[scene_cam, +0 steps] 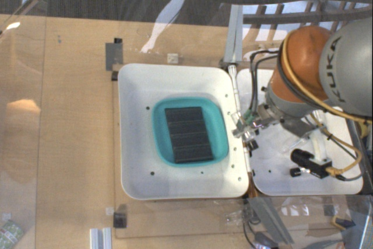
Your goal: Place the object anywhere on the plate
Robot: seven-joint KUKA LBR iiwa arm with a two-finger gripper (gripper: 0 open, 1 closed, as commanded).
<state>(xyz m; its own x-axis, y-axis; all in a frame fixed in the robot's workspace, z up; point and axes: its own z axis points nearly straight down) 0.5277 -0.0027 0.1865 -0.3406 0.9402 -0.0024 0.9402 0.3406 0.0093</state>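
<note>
Here, dark slab (pixel 187 134) on teal plate (pixel 159 131), left of arm's wrist (pixel 252 125), grip state unclear.

A light wooden bench (pixel 64 143) is carrying two shallow white bins side by side. The left bin (pixel 137 125) is lying near the middle of the bench, its rim touching that of the right bin (pixel 274 181). Small dark brackets (pixel 114 55) are sitting on the bench at the left bin's outer corners.
</note>
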